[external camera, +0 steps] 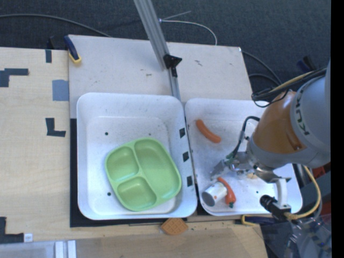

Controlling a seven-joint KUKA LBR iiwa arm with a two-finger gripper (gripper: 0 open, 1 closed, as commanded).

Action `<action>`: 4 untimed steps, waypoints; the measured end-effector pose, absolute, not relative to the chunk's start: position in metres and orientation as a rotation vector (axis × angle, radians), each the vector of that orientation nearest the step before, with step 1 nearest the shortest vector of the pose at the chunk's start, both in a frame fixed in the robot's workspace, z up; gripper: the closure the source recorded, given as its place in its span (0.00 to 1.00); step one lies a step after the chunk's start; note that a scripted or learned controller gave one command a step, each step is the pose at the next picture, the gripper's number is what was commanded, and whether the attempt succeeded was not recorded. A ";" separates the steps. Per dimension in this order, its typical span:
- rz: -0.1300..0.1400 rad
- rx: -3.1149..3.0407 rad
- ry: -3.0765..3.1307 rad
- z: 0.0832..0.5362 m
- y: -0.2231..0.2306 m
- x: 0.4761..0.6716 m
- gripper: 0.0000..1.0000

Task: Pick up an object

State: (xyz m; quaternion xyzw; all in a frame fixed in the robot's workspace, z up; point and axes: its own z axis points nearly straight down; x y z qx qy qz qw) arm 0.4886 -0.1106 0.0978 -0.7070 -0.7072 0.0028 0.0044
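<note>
— Where are the things lying?

— In the right bin: an orange sausage-shaped piece near the far side, and a white cup on its side at the near edge, with a small orange carrot-like piece touching it. The left bin holds a green divided plate.

— And the arm?

— The end effector hangs low over the right bin, just above the cup. Whether it is clenched or released, I cannot tell.
</note>
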 end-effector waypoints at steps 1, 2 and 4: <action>0.003 -2.220 -2.221 0.089 -0.110 0.488 0.00; 0.003 -2.218 -2.219 0.099 -0.110 0.488 1.00; -0.003 -2.222 -2.225 0.221 -0.112 0.488 1.00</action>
